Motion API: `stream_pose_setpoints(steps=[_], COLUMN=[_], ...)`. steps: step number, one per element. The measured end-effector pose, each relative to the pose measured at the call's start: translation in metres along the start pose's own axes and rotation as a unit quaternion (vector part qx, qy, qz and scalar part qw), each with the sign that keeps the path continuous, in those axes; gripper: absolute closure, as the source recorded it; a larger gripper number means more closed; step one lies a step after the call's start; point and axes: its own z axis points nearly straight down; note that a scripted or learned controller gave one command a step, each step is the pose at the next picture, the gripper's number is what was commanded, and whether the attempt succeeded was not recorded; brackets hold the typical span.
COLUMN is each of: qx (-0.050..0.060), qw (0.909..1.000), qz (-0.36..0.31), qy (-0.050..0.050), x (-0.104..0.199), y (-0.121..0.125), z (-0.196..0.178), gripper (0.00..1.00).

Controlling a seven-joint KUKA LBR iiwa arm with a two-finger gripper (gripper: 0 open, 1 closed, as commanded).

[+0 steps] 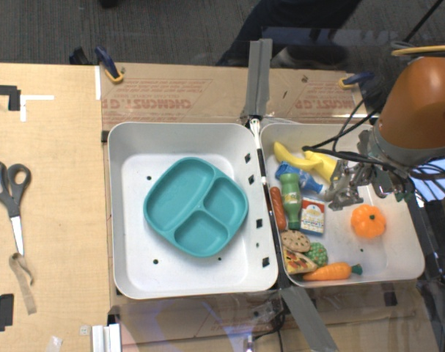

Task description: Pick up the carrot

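Though hovering over the right bin (398, 266), near the orange (369, 221), well apart from the target. Gripper (343, 193): open or closed, cannot tell. Carrot (331, 272) flat along the front wall, so probably reachable from above only.

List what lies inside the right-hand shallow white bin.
The right white bin holds an orange toy carrot at its front edge, a round orange pumpkin, a yellow banana, a blue bottle, a hot dog and a cookie. The gripper covers whatever lies beneath it.
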Motion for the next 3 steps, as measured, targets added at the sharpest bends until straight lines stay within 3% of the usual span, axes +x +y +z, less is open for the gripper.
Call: stream_pose_setpoints(steps=[1,2,3], qx=[0.000,0.000,0.000], qw=[0.9977,0.9977,0.9978], qz=[-0.068,-0.068,-0.067], qy=[0.001,0.001,0.000], x=[0.016,0.016,-0.002], y=[-0.052,-0.052,-0.079], z=[0.042,0.042,0.078], gripper=[1.00,0.00,0.00])
